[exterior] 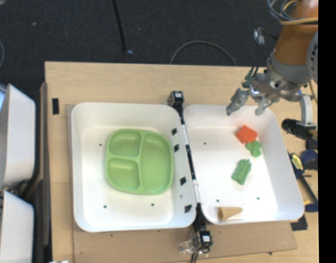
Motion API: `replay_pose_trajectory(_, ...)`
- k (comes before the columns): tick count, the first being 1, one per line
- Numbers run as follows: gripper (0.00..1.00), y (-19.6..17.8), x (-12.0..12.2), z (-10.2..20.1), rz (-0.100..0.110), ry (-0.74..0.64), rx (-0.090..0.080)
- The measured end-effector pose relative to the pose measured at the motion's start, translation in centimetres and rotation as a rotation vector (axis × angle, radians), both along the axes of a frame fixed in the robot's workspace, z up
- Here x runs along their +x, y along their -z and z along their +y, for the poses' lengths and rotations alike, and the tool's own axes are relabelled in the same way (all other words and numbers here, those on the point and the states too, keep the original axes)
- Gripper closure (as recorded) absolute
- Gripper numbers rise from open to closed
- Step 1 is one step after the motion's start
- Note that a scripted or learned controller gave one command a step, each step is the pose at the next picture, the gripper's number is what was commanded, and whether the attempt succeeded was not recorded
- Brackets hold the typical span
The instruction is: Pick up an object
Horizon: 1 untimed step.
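My gripper (pixel 248 106) hangs over the far edge of the right bin (pixel 212 163), its two fingers spread open with nothing between them. Just below it in that bin lies an orange-red block (pixel 246 133). Beside the block sits a small green round piece (pixel 254 148). A green ridged piece (pixel 242 171) lies nearer the middle, and a tan cone (pixel 229 213) rests near the front wall. The gripper is above and slightly behind the orange-red block, apart from it.
The left bin (pixel 86 201) holds a light green divided plate (pixel 139 161). A black-clipped divider (pixel 185 158) runs between the bins. Cables and tools lie off the bench at right (pixel 302 160).
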State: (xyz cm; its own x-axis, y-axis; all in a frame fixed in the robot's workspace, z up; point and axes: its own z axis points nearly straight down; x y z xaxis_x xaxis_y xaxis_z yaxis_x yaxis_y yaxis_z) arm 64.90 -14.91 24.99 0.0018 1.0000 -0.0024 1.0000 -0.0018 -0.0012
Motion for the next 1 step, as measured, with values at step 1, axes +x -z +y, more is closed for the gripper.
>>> replay_pose_trajectory(1,0.00,5.13,-0.67,0.65,0.001,0.003,0.001)
